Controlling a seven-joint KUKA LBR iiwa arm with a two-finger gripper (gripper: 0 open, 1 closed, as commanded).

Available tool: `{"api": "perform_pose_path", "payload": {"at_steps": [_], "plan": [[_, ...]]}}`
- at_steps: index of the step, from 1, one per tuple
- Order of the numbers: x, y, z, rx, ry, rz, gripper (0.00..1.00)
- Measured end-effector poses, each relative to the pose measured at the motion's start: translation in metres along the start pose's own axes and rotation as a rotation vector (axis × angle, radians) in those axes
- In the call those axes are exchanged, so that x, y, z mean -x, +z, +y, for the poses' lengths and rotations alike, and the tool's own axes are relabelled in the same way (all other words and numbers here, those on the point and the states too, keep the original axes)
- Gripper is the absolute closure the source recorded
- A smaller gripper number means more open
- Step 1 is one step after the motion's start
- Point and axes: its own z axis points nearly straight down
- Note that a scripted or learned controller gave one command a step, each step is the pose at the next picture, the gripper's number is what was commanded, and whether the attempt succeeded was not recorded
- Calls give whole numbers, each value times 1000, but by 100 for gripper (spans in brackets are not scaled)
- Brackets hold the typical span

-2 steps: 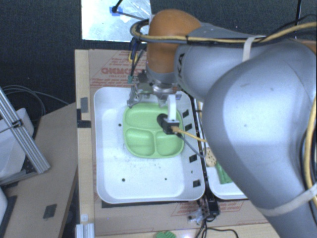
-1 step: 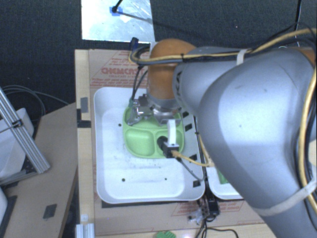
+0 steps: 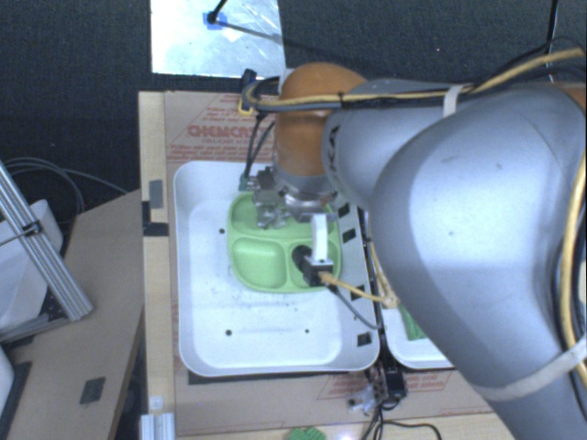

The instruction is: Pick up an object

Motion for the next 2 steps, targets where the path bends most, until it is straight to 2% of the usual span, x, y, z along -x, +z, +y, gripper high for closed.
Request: {"api": "perform_pose_path", "payload": {"at_steps": [1, 2], "plan": [[-44, 14, -4, 7, -6, -3, 100], [-57, -152, 34, 17, -5, 4, 100]]}}
